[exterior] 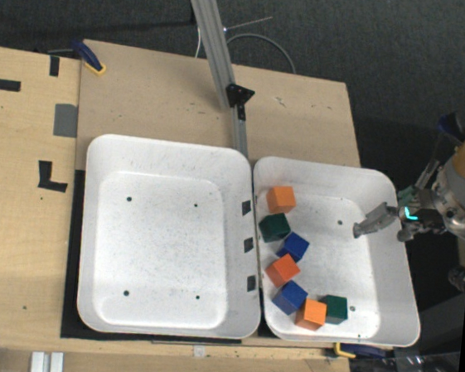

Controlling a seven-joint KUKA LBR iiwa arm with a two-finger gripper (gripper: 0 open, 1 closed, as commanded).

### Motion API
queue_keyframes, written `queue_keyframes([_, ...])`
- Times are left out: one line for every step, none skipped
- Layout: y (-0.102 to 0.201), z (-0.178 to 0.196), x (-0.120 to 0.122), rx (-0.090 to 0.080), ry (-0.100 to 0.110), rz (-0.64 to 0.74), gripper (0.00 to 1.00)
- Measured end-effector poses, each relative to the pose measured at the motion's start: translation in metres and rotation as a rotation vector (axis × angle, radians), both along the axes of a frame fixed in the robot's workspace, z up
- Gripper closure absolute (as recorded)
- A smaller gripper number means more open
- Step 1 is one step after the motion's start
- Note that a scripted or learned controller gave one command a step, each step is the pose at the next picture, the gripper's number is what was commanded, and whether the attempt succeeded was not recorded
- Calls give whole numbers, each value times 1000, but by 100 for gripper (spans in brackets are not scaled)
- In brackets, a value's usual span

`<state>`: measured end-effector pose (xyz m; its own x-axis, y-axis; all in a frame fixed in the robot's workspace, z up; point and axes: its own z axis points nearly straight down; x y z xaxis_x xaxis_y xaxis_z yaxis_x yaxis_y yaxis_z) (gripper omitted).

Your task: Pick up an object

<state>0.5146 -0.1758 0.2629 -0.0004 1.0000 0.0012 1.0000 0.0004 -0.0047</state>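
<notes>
The gripper [376, 220] hangs over the right bin's [384, 319] right side, w/ the arm [457, 194] coming in past the bin's right rim. One grey finger [370, 221] shows, slanting down-left above bare bin floor; the rest of the claw blurs into the wrist, so how far it's open can't be told. Nothing is seen held, and no block is near the tip.

All blocks sit in the right bin, left of the gripper, approx in a line that runs from the bin's upper-left down to its near side. An orange cube [280, 198] lies nearest the bin's upper-left corner. Just below it, a dark green cube [275, 226], close to the bin's left wall. Next, a blue cube [294, 246], touching or nearly touching the green one. Below that, a second orange cube [283, 269], tilted. Then a larger blue cube [291, 297], and beside it, toward the bin's near rim, a third orange cube [312, 313] pressed against a second dark green cube [335, 309].

The left bin [96, 207] butts against the right bin's left wall, on a tan bench [143, 87]. A metal strut [216, 37] slants down to where the bins meet at the far rim.
</notes>
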Motion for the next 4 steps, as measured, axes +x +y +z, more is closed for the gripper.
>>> queue_keyframes([0, 2, 1, -1, -3, 1, 0])
queue_keyframes([1, -62, 2, 0, 3, 0, 0])
queue_keyframes([-6, -123, 2, 0, 3, 0, 0])
queue_keyframes([-5, -173, 2, -2, -2, 0, 0])
